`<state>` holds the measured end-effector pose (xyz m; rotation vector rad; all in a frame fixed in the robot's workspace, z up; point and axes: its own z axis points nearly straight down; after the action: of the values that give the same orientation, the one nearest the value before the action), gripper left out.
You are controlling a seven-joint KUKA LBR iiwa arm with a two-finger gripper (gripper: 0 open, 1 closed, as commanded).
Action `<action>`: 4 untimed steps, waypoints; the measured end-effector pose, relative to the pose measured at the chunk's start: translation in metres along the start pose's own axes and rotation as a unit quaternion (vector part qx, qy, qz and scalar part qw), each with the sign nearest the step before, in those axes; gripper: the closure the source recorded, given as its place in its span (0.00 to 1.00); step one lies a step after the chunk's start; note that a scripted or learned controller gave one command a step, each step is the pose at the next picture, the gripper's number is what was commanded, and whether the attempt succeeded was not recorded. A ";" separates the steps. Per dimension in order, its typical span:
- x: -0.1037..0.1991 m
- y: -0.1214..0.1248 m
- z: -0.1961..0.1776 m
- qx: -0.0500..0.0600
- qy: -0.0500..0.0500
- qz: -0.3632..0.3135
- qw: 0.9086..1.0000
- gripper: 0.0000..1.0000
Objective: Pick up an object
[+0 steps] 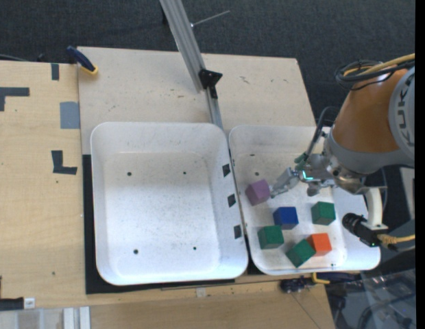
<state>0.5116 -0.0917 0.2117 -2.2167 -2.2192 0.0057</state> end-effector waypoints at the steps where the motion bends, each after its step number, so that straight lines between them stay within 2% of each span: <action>1: 0.000 0.001 -0.002 -0.002 0.000 0.000 1.000 0.00; 2: 0.003 0.006 0.044 0.000 0.000 0.000 1.000 0.00; 3: 0.002 0.006 0.108 0.001 0.000 0.000 1.000 0.00; 4: 0.002 0.006 0.121 -0.001 -0.001 0.000 1.000 0.00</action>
<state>0.5166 -0.0893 0.0910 -2.2192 -2.2209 0.0043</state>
